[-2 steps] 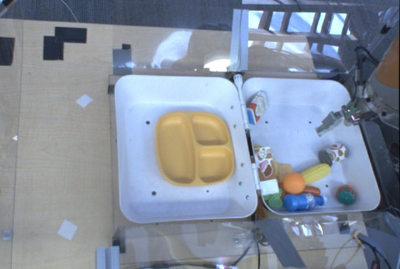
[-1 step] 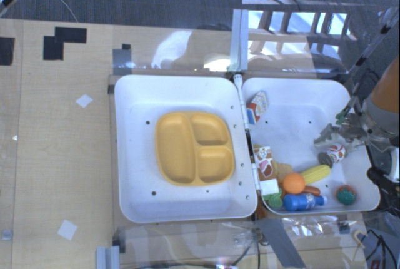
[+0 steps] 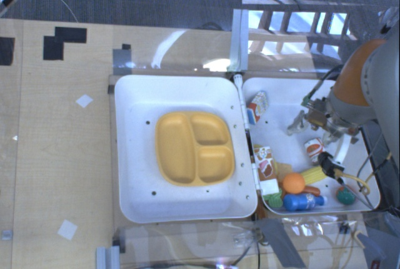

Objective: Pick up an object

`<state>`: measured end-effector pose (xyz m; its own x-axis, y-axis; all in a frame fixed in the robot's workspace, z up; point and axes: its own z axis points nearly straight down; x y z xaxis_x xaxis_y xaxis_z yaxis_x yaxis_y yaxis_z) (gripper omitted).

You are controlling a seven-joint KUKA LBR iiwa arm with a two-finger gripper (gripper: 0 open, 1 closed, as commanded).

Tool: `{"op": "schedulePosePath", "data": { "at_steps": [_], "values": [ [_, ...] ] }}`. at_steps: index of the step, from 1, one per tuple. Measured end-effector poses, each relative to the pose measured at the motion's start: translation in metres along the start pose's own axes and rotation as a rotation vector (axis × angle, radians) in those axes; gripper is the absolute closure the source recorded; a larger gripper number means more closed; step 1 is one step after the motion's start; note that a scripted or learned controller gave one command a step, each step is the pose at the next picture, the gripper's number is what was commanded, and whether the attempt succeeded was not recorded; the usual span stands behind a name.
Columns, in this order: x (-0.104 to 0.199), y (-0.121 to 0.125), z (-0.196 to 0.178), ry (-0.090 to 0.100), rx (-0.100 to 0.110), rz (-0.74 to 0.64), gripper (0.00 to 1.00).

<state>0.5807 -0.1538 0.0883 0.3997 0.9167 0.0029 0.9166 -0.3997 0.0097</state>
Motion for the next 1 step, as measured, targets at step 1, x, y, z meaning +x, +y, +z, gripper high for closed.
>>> {"op": "schedulePosePath", "data": {
  "at_steps": [1],
  "values": [
    [-0.0137,0.0274,-0.0679,-0.002,-0.001,-0.363,0.0]
  ]
}}
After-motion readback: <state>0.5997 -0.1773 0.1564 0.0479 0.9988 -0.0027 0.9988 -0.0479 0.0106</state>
